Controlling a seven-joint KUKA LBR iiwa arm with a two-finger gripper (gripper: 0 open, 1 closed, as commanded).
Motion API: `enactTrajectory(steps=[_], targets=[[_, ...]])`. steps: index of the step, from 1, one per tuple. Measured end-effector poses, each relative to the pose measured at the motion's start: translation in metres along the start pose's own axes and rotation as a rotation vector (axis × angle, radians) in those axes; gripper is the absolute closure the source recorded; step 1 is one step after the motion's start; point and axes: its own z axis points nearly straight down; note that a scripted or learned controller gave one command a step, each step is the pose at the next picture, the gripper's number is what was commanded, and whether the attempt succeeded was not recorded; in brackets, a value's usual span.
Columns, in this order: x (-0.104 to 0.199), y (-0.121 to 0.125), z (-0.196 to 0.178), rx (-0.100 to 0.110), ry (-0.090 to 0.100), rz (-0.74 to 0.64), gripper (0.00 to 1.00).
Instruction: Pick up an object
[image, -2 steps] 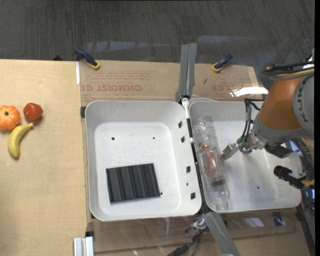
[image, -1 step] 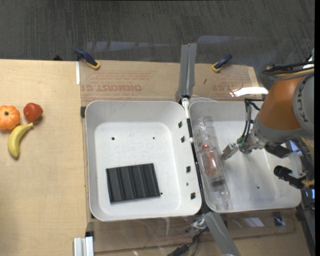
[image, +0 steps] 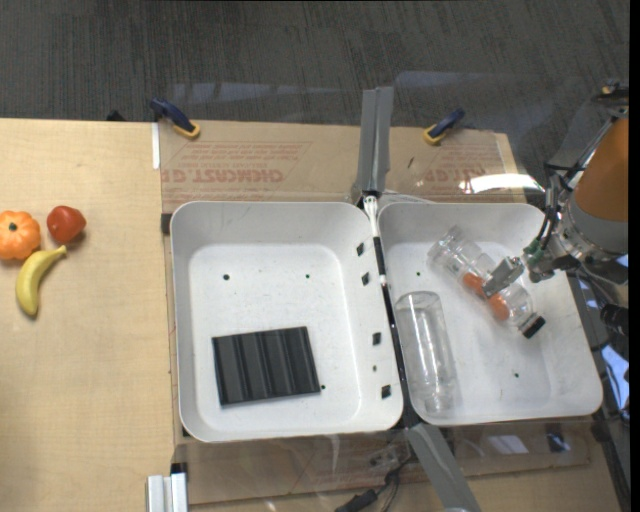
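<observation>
Hovering low in the right bin, the pincer straddles a clear bottle with orange inside; whether it grips, I cannot tell, nothing lifted yet.

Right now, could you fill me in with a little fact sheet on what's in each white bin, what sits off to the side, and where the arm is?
left bin: flat black ribbed plastic tray, near the front
right bin: clear plastic bottle lying on its side; clear crumpled plastic pack with orange pieces inside
wooden bench, far left: orange tangerine, red tomato, yellow banana
gripper: low over the right bin, at the clear pack
</observation>
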Motion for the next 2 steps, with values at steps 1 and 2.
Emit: enactTrajectory(steps=[1,2], targets=[[-0.0196,-0.0082,0.0736,-0.002,0.000,-0.008,0.00],[-0.0200,-0.0096,0.0662,0.003,0.003,-0.006,1.00]])
